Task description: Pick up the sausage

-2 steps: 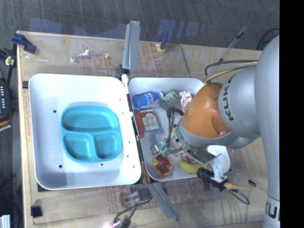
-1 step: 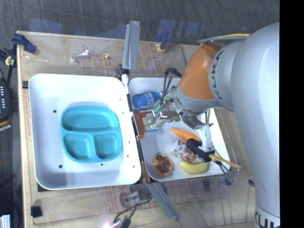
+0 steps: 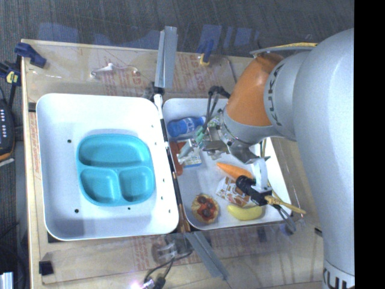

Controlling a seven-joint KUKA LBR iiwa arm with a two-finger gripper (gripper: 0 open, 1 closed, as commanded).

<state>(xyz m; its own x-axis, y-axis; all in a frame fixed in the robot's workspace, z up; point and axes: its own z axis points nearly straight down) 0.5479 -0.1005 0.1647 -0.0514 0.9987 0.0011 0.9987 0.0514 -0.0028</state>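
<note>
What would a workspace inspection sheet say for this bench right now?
Surface: wooden bench with left white bin and right white bin.
Job's things: thin reddish-brown piece, likely the sausage, along the right bin's left wall.
Clutter: blue three-compartment tray in the left bin; blue bottle, orange carrot, yellow banana and berry tart in the right bin.
Grippers: hand low over the right bin, below the bottle.
Cables: black cables at the bench's left edge.
Surroundings: grey carpet.

my arm point(image 3: 313, 101): cut off at right edge | my claw point(image 3: 195, 149): finger state too blurred to tell | sausage: cannot pick out among clutter
</note>
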